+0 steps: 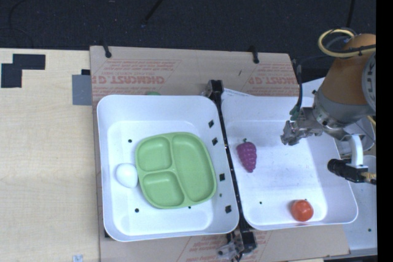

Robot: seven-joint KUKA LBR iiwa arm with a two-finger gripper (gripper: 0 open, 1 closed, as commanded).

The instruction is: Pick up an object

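Observation:
A purple bunch of grapes (pixel 247 155) lies in the right bin (pixel 270 110) near its left wall. A small red tomato (pixel 301 210) rests near that bin's front right corner. My gripper (pixel 293 134) hangs over the right side of the right bin, right of the grapes and well behind the tomato, with nothing seen in it. In the left bin (pixel 116 110) a green divided plate (pixel 175 169) lies flat, and a white egg (pixel 127 175) sits against its left edge.
A black divider (pixel 224 162) runs between the two bins. Both bins stand on a cardboard sheet (pixel 184 73) on the wooden bench (pixel 43 162). The grey arm with its orange band (pixel 350 80) comes in from the right over the bin's edge.

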